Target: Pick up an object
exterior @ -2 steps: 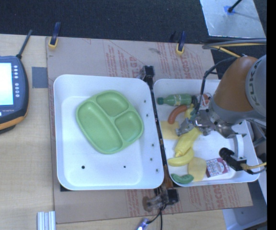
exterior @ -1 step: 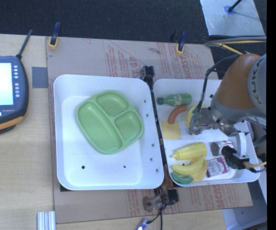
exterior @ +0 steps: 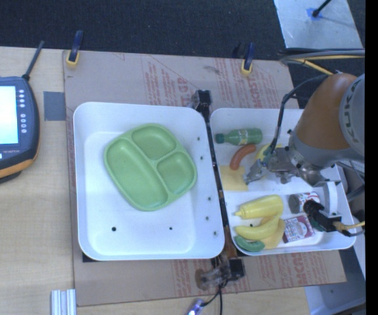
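Nearest, at 5 o'clock, the right bin [exterior: 346, 245] crowds bananas [exterior: 262, 218], a packet [exterior: 298, 228], sausage [exterior: 243, 155] and bottle [exterior: 239, 136] as pickable stock; the gripper [exterior: 253, 174], finger spread unclear, hangs low over them from 3 o'clock, beside the sausage; leftward, the left bin [exterior: 97, 241] bears a green plate [exterior: 150, 167].

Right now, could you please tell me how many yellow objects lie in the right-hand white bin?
2 clearly: a yellow squeeze bottle mid-bin and a yellow banana just below it, near the front. More may be hidden under the grey arm.
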Tool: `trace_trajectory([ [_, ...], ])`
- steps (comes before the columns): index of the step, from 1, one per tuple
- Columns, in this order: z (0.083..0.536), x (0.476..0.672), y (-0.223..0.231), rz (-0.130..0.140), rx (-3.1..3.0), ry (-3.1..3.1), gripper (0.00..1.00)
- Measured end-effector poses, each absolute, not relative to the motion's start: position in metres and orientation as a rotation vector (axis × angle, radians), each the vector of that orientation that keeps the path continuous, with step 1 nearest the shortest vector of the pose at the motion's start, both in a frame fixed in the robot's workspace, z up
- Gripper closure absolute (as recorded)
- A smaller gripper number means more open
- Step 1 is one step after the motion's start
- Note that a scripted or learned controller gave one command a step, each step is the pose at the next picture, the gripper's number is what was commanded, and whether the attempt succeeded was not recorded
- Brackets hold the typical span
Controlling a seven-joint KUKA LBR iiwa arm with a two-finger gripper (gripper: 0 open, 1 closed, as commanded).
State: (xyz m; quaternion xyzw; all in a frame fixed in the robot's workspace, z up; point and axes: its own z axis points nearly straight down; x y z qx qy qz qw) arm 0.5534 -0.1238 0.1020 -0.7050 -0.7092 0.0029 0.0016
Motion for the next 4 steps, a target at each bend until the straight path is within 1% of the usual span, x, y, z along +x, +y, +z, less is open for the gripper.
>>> trace_trajectory([
  [1, 0.091, 0.495, -0.119, 0.006, -2.212, -2.224, 0.00],
  [2, 0.104, 0.498, -0.120, -0.001, -2.216, -2.235, 1.00],
  [3, 0.104, 0.498, -0.120, -0.001, -2.216, -2.235, 0.00],
  [4, 0.119, 0.591, -0.096, 0.001, -2.216, -2.224, 0.00],
])
